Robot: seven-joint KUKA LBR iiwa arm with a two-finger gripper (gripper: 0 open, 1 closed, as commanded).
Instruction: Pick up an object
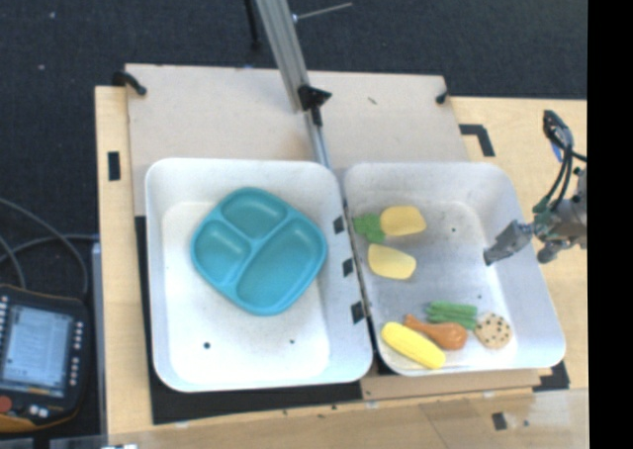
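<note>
Grey gripper (514, 239) hangs over the right rim of the right bin (524, 284), reaching in from the right; whether its fingers are apart cannot be told. Below it lie a cookie (493, 330), green beans (452, 314), a carrot (437, 331) and a yellow corn cob (412, 345), long axis slanting down-right. A blue divided plate (259, 250) sits in the left bin (178, 338).

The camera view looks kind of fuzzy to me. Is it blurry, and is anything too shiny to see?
In the camera view everything is a little soft, so the cookie and green beans lack fine detail; the white bins look bright but not glaring, and the blue plate stays clear; shadows are faint; the end effector is small and blurred at the right bin's edge.
</note>
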